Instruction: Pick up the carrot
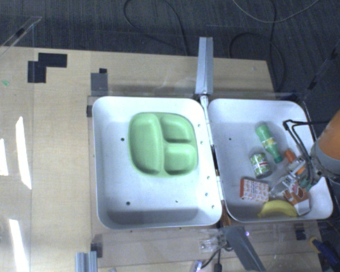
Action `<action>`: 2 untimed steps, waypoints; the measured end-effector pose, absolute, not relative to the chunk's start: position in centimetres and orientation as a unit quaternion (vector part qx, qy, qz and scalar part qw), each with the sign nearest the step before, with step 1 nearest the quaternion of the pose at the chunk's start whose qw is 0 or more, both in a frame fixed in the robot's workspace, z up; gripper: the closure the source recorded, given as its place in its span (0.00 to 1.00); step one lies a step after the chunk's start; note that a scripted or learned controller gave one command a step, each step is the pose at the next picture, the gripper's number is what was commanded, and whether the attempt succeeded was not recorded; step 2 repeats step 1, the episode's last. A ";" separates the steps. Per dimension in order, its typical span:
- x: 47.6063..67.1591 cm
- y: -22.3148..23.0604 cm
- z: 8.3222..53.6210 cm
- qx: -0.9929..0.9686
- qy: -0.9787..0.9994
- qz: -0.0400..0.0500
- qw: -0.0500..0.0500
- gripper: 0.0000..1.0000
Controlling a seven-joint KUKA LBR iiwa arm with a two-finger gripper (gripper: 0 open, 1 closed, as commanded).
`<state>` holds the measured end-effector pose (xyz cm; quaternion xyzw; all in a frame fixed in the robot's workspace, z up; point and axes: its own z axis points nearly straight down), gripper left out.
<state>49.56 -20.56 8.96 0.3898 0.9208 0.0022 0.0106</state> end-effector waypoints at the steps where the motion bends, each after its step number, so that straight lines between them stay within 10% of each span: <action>1: 49.9 -20.4 9.9 0.387 0.922 0.004 0.012 1.00; 2: 49.9 -20.4 9.9 0.387 0.922 0.004 0.012 1.00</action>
